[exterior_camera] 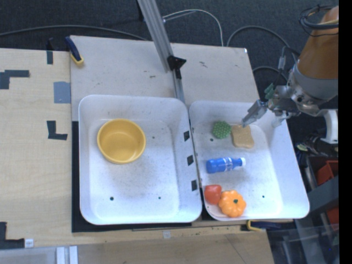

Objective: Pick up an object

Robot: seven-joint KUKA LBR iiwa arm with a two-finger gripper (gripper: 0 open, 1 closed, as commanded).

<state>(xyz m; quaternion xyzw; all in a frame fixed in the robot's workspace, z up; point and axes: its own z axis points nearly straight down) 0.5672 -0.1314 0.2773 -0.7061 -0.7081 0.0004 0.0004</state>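
Note:
The right bin [286,175] holds a green knobbly ball [221,129], a tan bread-like piece [242,136], a blue bottle [224,164] lying on its side, a small red item [213,193] and an orange pumpkin [232,203]. My gripper [261,122] hangs over the bin's far right part, just above and right of the tan piece. Its fingers stand apart with nothing between them. One fingertip [248,120] is close to the tan piece's top edge.
A yellow bowl [121,140] sits in the left bin [137,202]. A slanted metal pole [157,23] rises from the divide between the bins. Cables run along the bench's far side.

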